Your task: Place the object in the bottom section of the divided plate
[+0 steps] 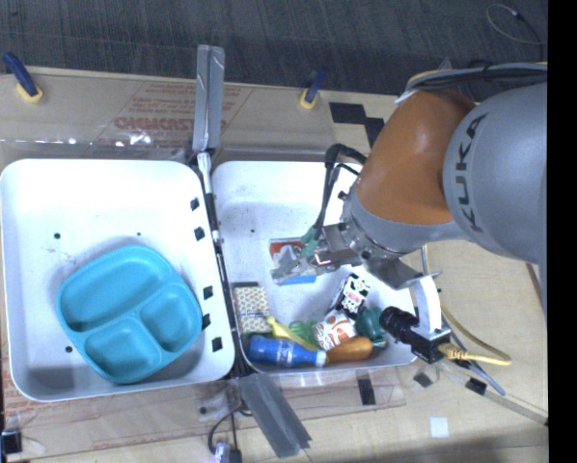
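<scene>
You have the blue divided plate (127, 312) lying in the left bin (18, 258), and all three of its sections are bare; nothing has reached the bottom section, so by my reading the placing is not yet done and most of the task is left. The arm (462, 172) hangs over the right bin (260, 186), to the right of the plate, and its jaws (303, 258) are low over that bin's middle. I cannot tell whether they are apart or together, nor whether anything sits between them; a small red and white item (287, 251) lies right at their tips.

The likely candidates for the object are all well to the right of the plate, heaped along the near wall of the right bin: a blue bottle (284, 353), a yellow piece (281, 331), an orange carrot-like toy (351, 350), a black and white toy (354, 295) and a patterned card (252, 307). Which one is meant, you cannot judge from here.

What remains, I judge: a firm grasp, a lift over the divider between the bins, and a release in the plate's bottom section.

The bins stand on a light tabletop (520, 355) with brown printed cardboard (153, 104) behind the plate and blue clamps (23, 75) at its far edge; beyond is dark carpet (269, 8).
</scene>
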Robot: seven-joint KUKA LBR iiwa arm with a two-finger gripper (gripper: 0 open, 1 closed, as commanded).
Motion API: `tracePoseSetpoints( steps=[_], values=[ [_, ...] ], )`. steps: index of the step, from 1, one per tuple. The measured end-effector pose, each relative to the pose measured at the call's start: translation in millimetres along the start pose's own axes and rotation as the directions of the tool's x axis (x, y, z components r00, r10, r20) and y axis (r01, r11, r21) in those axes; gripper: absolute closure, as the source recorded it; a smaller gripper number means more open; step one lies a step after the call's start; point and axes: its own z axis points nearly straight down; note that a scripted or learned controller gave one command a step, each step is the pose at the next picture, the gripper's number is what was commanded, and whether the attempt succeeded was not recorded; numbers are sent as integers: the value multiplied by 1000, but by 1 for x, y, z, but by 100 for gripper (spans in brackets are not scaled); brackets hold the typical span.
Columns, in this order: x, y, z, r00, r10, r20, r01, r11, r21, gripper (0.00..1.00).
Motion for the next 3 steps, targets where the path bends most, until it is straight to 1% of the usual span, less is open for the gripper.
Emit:
tracePoseSetpoints(
  steps=[1, 2, 3],
  values=[
    [120, 61, 23, 961, -276, 2, 276, 961, -1, 100],
    [119, 61, 23, 961, -276, 2, 276, 961, -1, 0],
    [209, 113, -55, 946, -324, 2, 324, 946, -2, 0]
  ],
)
